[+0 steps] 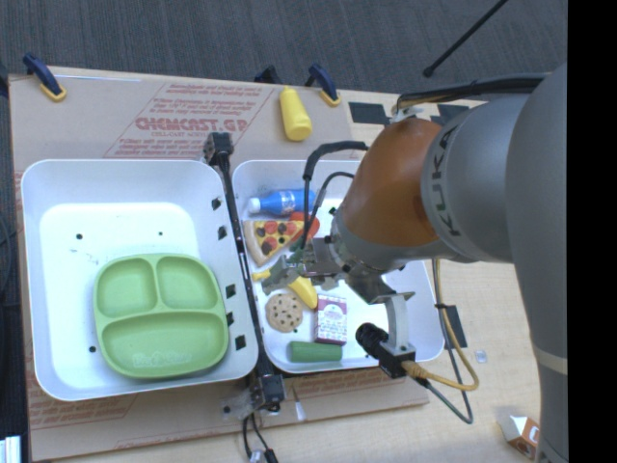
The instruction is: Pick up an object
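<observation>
The right bin [420, 347] holds several toy foods: a blue bottle [274, 202], a pizza slice [273, 234], a cookie [282, 311], a yellow piece [304, 291], a small red-and-white box [332, 319] and a green block [314, 351]. My gripper [292, 270] hangs low over the middle of this bin, just above the yellow piece and beside the pizza slice. The bulky grey and orange arm covers much of the bin's right half.
The left bin [58, 201] holds a green divided plate [160, 314]. A yellow toy [294, 114] lies on the cardboard behind the bins. A black divider with clips [231, 239] separates the two bins. Cables trail at the front right.
</observation>
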### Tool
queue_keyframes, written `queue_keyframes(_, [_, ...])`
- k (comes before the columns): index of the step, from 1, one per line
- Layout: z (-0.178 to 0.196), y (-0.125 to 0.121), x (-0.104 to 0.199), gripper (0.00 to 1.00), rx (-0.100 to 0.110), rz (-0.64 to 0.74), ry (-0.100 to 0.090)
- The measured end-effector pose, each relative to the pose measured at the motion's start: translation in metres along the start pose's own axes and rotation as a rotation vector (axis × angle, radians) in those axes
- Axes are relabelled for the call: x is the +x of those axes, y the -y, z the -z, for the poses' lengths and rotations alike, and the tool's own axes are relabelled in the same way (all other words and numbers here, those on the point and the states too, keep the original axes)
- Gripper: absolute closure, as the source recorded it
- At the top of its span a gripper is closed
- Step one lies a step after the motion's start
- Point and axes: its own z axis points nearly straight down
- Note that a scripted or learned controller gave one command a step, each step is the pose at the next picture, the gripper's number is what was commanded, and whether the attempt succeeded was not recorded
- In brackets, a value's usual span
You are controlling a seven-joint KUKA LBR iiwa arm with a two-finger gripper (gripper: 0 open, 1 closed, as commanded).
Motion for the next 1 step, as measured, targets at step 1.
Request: queue_keyframes(1, [-0.0828,0.0089,-0.0472,0.0,0.001,0.0,-0.001])
